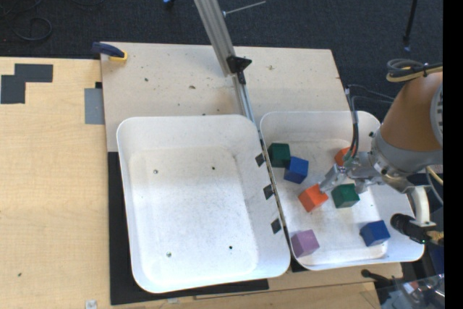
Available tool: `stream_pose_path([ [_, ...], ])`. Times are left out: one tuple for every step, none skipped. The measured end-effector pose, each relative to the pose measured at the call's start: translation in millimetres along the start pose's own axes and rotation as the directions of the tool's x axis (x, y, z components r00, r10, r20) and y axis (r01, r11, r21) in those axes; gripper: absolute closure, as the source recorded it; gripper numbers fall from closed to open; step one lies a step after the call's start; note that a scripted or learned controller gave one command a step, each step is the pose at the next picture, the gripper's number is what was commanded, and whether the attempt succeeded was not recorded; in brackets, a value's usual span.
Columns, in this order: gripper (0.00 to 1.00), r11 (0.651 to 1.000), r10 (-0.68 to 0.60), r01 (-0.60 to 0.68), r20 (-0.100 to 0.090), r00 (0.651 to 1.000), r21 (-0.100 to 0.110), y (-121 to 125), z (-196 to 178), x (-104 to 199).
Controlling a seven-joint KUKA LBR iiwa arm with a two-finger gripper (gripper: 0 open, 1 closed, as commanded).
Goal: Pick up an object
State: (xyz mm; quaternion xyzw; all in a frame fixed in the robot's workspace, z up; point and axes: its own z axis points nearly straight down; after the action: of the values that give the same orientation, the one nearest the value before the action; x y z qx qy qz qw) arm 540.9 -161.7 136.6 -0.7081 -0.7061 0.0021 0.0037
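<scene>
Left bin: white, shallow, speckled floor, right rim touching the neighbouring bin.
Metal rail: slanting down from the top, ending between the two bins at their far rims.
Right bin: white, holding seven blocks in all.
Purple block: one, near the front left corner, well apart from the others.
Green blocks: two, one by the dividing rim, one under the gripper.
Blue blocks: two, one touching the first green block, one near the front right.
Orange blocks: two, one just left of the gripper, one half hidden behind it.
Gripper: low in the right bin, right on top of the second green block; fingers' spread: cannot tell, grip on the block unclear.
Arm: grey and orange, crowding in from the right, covering the bin's right rim.
</scene>
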Motion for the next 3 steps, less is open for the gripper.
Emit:
stream_pose_path([
  [1.00,1.000,0.007,-0.007,0.001,1.000,-0.003,0,-13,-2],
  [1.00,1.000,0.006,-0.006,0.003,1.000,-0.010,-5,-65,-11],
  [1.00,1.000,-0.004,0.004,0.003,1.000,-0.012,-5,-117,-12],
])
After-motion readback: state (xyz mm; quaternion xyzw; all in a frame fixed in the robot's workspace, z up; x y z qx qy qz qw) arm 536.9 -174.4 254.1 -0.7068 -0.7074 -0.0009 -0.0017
